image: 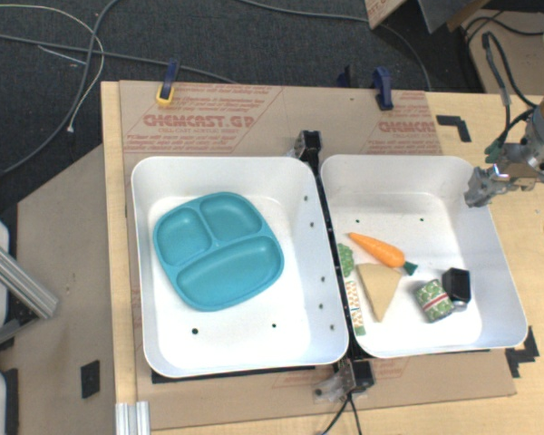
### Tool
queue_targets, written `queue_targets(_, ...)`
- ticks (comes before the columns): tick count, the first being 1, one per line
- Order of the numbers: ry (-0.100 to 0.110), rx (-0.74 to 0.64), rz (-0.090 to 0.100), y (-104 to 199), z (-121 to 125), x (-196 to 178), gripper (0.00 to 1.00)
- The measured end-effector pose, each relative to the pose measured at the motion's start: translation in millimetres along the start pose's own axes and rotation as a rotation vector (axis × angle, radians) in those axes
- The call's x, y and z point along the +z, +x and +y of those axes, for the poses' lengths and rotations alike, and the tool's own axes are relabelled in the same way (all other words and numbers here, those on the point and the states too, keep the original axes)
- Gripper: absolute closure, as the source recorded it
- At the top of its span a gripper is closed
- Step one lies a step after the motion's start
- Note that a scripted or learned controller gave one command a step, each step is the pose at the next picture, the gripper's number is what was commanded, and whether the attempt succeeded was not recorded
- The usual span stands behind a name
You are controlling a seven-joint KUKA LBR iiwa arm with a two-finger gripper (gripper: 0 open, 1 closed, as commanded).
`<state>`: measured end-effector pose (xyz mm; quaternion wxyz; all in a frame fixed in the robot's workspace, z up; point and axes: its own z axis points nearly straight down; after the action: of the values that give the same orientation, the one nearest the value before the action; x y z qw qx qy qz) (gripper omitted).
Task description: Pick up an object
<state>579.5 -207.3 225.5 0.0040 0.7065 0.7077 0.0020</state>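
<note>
The right bin (408, 188) holds an orange toy carrot (376, 250), a tan wedge (379, 288), a small green can (432, 300) and a black block (457, 285) beside the can. A green leafy piece (345, 261) and a patterned strip (354, 303) lie against that bin's left wall. My gripper (483, 187) hovers over the bin's upper right rim, well apart from all of these, with nothing seen in it.
A blue divided plate (219, 249) lies in the left bin (163, 188). Clamps (169, 80) hold the cardboard sheet at the bench's far edge. Cables (91, 43) trail over the dark floor beyond.
</note>
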Motion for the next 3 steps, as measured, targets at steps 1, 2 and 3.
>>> queue_targets(1, 0.001, 0.0, 0.0, 0, 2, -55, 1.0)
queue_targets(2, 0.009, -0.004, 0.006, 53, -1, -58, 1.0)
queue_targets(3, 0.011, -0.004, 0.006, 103, 3, -40, 1.0)
